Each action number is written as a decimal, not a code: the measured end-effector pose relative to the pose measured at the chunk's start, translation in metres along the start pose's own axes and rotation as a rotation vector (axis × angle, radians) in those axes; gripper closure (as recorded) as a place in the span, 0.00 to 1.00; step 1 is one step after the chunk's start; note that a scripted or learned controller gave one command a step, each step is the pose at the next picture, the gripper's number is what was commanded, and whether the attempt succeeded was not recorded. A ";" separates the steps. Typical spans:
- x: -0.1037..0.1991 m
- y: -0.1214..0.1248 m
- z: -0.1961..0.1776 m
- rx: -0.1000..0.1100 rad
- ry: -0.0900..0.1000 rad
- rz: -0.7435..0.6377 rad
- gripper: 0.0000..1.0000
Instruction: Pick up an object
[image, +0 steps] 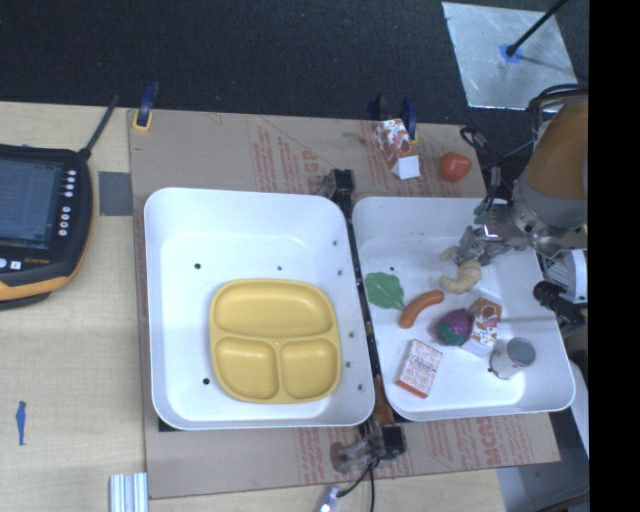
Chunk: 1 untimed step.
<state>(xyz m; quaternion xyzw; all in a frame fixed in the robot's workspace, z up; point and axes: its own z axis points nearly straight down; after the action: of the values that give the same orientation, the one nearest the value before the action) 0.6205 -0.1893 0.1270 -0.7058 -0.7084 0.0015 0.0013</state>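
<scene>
The right bin (400, 225) holds a green leaf (385, 290), a sausage (421, 308), a pale curved pastry (463, 277), a purple round item (455, 326), a small red and white carton (486, 320), a red packet (420, 367) and a grey can (514, 356). My gripper (474, 243) hangs low over the bin's upper right part, just above the pastry, with the arm reaching in from the right. I see nothing between its fingers.
The left bin (180, 225) holds a yellow divided tray (275, 338). Behind the bins on the cardboard stand a small carton (397, 147) and a red tomato (455, 166). A tablet pendant (40, 220) lies at the far left.
</scene>
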 end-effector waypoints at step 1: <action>0.028 0.011 0.020 0.002 0.000 -0.002 1.00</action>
<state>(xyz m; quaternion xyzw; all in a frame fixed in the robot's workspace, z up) 0.6317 -0.1612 0.1068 -0.7052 -0.7090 0.0022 0.0021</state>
